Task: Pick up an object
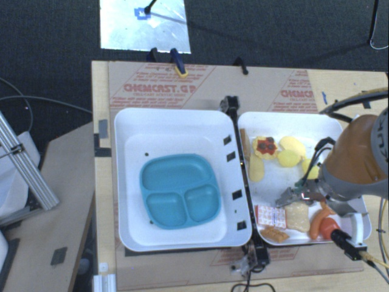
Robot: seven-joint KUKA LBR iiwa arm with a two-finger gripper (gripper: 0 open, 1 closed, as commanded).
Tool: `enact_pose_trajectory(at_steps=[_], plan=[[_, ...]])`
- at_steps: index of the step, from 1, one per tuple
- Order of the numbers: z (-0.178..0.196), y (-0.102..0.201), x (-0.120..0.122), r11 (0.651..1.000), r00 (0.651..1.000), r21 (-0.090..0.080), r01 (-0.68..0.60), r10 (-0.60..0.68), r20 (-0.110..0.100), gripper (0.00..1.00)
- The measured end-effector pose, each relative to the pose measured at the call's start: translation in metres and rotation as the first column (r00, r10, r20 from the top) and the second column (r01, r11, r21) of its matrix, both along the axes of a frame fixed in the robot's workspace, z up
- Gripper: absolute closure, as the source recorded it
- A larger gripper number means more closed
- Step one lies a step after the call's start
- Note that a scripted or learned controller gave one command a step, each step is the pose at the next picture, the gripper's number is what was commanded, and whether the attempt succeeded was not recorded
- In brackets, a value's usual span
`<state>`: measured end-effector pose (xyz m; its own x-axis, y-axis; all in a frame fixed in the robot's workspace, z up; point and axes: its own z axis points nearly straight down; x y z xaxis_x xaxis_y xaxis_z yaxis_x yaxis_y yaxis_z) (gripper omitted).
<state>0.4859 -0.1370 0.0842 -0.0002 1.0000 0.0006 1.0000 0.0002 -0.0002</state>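
Note:
The right white bin point(285, 117) holds several toy foods: a yellow lemon point(290, 151), a red-and-yellow patterned piece point(265, 146), a pale yellow piece point(257, 169), a tan bread slice point(297, 216), a red-and-white packet point(266, 215), an orange cracker point(275, 235) and an orange-red piece point(322, 225). My gripper point(290, 195) hangs low in this bin, just above the bread slice and the packet and below the lemon. The arm's grey and orange wrist point(355, 163) covers the bin's right side.
The left white bin point(176, 117) holds a blue divided tray point(180, 190). A black divider with clips point(234, 157) runs between the bins. A shiny metal sheet point(144, 17) lies behind the bench. Cables trail at the right edge.

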Motion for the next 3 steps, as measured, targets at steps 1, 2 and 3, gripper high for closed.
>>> enact_pose_trajectory(at_steps=[1,2,3], plan=[[0.011,0.000,0.002,1.000,1.000,-0.001,0.000,0.000,0.005,1.00],[0.105,0.086,0.052,1.000,1.000,0.000,-0.013,0.013,0.011,1.00],[0.116,0.149,0.012,1.000,1.000,0.002,-0.009,0.009,0.000,1.00]])
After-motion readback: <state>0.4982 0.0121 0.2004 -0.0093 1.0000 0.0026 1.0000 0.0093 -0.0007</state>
